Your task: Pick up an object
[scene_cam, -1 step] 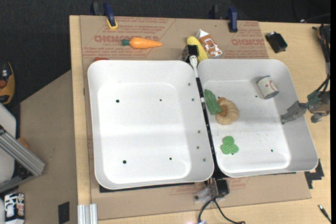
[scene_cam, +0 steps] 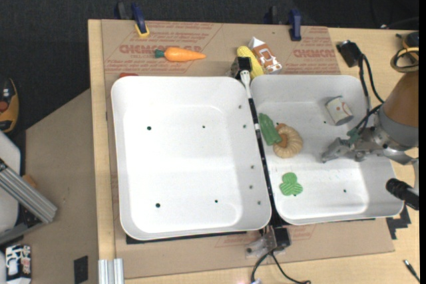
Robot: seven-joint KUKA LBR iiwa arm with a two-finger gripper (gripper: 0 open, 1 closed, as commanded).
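Note:
The right bin [scene_cam: 346, 206] holds a beige ridged ring-shaped toy [scene_cam: 287, 141] with a green leafy piece [scene_cam: 269, 129] lying against its left side. A small green broccoli-like toy [scene_cam: 290, 185] lies nearer the front. A grey-white cup-shaped object [scene_cam: 337, 110] lies tipped near the back right. My gripper [scene_cam: 338, 148] is low over the right bin's right half, right of the beige ring and in front of the cup, apart from both. Nothing shows held in it.
The left bin [scene_cam: 133, 163] sits beside the right one. Behind the bins on the cardboard board lie an orange carrot [scene_cam: 180, 54], a yellow corn toy [scene_cam: 247, 58] and a small orange-white box [scene_cam: 267, 58]. Blue clamps [scene_cam: 295, 24] hold the back edge. Cables run at the right.

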